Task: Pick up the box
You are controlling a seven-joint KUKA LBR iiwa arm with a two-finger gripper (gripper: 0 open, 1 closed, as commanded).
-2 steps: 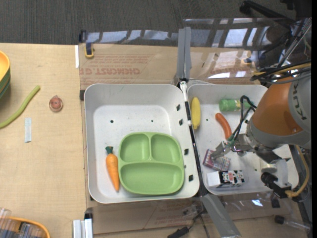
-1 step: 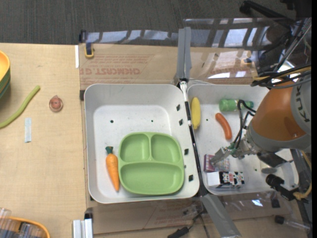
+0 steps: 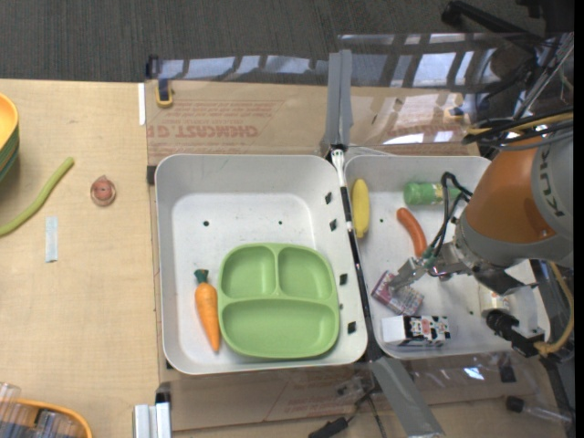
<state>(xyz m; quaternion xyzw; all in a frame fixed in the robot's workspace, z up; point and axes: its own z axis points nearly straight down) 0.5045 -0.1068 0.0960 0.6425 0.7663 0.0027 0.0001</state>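
Closest to my lens is the arm point(image 3: 511, 199), its orange band looming over the far side of the right bin point(image 3: 474, 316). Below it the claw point(image 3: 422, 267) sits low inside that bin. From this angle I cannot tell whether the claw is apart or together, and I see nothing gripped in it.

Just beside the claw, toward the left bin, lies a small purple-and-pink packet point(image 3: 398, 290), tilted and possibly touching the claw's tip. The box point(image 3: 415, 328), white with dark and red print, lies flat on the bin floor a little nearer me than the claw, just past the packet and apart from the claw. Beyond the claw, toward the back wall, a slim red-orange piece point(image 3: 412, 231) lies at a slant. Farther back rests a green bottle point(image 3: 429, 192) on its side. Left of the claw, along the shared wall, lies a banana point(image 3: 360, 206).

Well left of the claw, the left bin point(image 3: 246, 203) holds a green divided plate point(image 3: 278, 299) with a carrot point(image 3: 208, 308) just beside its outer edge. Farthest from the claw, on the bare table point(image 3: 82, 336), I see a green bean-like strip point(image 3: 41, 199) and a small pink round thing point(image 3: 103, 191).
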